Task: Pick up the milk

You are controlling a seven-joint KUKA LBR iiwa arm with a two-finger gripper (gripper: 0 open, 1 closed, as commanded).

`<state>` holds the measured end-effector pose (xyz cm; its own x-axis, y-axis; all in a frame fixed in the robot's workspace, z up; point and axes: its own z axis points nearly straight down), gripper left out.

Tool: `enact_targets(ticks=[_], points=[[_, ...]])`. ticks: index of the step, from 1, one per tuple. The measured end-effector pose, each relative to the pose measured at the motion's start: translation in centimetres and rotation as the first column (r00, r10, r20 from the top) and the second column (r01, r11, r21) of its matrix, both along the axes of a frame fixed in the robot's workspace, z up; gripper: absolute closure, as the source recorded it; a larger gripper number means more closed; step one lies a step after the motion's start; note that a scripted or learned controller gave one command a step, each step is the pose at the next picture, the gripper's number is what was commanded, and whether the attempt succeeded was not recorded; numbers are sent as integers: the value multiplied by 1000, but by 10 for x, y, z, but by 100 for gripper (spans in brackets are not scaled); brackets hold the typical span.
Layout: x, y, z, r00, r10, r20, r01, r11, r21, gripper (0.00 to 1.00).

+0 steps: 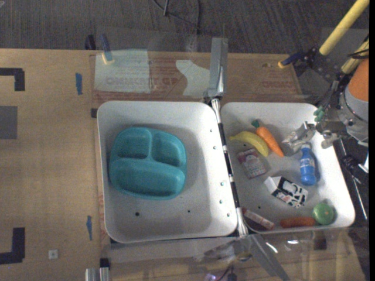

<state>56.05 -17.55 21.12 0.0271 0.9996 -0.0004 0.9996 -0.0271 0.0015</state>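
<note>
Sausage (297,222) lay at right bin's (347,187) near rim | milk (286,191) white-black carton, tilted, clear space around | hand (304,134) above bin's far-right, grip state unclear

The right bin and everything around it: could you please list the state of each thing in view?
Milk carton: lying on its side in the right bin, not gripped.
Blue bottle: lying flat.
Banana: resting against the carrot.
Green apple: in the near right corner.
Teal divided plate: sitting in the left bin, nothing on it.
Gripper: above the right bin's far edge.
</note>
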Motion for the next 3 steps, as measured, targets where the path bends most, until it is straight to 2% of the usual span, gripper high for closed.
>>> enact_targets(ticks=[1,2,3], points=[[-82,-12,-59,998,-66,-2,66,998,1,0],[-79,40,-123,953,303,7,-303,953,-5,0],[-78,37,-112,955,298,13,-297,955,-10,100]])
